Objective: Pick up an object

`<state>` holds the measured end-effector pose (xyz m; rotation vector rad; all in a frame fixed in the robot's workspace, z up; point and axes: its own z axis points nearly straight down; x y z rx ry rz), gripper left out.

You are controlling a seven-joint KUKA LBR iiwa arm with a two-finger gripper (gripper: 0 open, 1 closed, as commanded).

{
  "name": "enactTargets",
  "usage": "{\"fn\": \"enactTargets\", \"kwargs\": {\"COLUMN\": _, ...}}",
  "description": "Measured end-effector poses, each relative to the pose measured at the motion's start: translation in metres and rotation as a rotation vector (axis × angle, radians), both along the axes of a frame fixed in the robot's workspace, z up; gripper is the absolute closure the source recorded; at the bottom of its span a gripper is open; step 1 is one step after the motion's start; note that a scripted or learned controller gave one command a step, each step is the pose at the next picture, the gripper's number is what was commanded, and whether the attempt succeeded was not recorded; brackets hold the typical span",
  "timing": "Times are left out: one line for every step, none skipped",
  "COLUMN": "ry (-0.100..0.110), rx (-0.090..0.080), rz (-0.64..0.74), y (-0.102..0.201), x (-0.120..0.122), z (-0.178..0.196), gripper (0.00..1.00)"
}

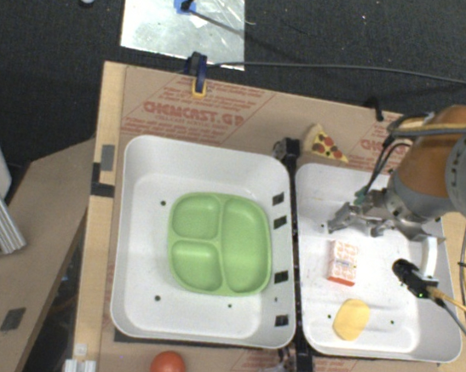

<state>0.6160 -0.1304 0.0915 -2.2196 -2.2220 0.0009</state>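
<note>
Gripper fingers were seen spread, nothing between them. It was positioned above the small red-and-white rectangular box in the right white bin.

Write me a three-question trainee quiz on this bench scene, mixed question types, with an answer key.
1. True or false: the green divided tray lies in the right bin.
2. Multiple choice: which thing lies outside both bins, on the board in front of the left bin? A) the small red and white box B) the yellow item C) the red ball
3. Fill in: the pizza slice toy rests on the board just behind the ____ bin.

Key: 1. False, it lies in the left bin. 2. C. 3. right.
</note>
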Motion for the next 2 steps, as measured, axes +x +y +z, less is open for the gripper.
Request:
{"fn": "enactTargets", "kwargs": {"ry": -0.004, "rx": -0.001, "rz": 0.000, "y": 0.000, "x": 0.001, "z": 0.013, "gripper": 1.00}}
{"fn": "enactTargets", "kwargs": {"ry": -0.006, "rx": -0.001, "rz": -0.002, "y": -0.001, "x": -0.006, "z": 0.061, "gripper": 1.00}}
